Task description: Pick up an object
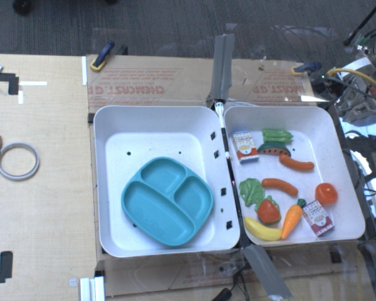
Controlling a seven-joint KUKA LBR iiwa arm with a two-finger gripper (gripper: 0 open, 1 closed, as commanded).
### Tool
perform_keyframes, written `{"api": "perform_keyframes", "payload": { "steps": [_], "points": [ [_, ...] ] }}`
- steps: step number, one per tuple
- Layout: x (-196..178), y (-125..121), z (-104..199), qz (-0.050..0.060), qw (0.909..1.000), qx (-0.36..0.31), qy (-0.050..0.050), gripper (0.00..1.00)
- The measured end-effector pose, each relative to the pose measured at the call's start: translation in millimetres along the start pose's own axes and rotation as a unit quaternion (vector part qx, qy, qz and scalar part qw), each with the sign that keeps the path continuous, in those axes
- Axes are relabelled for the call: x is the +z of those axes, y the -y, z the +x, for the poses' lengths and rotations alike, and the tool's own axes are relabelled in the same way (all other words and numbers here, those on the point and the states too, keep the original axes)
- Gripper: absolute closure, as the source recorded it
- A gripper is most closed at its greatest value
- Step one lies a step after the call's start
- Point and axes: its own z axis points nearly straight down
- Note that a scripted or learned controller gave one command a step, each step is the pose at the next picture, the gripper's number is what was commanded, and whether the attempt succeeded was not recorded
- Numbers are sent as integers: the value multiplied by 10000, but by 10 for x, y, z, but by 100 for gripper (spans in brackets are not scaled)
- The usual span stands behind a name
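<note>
Teal, a divided plate (167, 200) lies in our left bin (113, 121). In the right bin (329, 121) we see toy food: banana (261, 229), carrot (291, 220), tomato (326, 193).

Fixed overhead camera slants down on both bins (106, 187).

1. The cardboard sheet (151, 80) behind the left bin carries red print seen upside down; it looks like "CHEMCAST GP", though smaller lines beneath cannot be made out.
2. The cardboard sheet (272, 88) behind the right bin bears the same red print, also upside down.
3. Two small cartons (245, 147) (318, 218) in the right bin show print too small to read.
</note>
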Motion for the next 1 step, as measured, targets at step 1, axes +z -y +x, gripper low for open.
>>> {"api": "perform_keyframes", "payload": {
  "steps": [1],
  "points": [
    [58, 295, -32, 6, 10000, -94, 8, 100]
  ]
}}
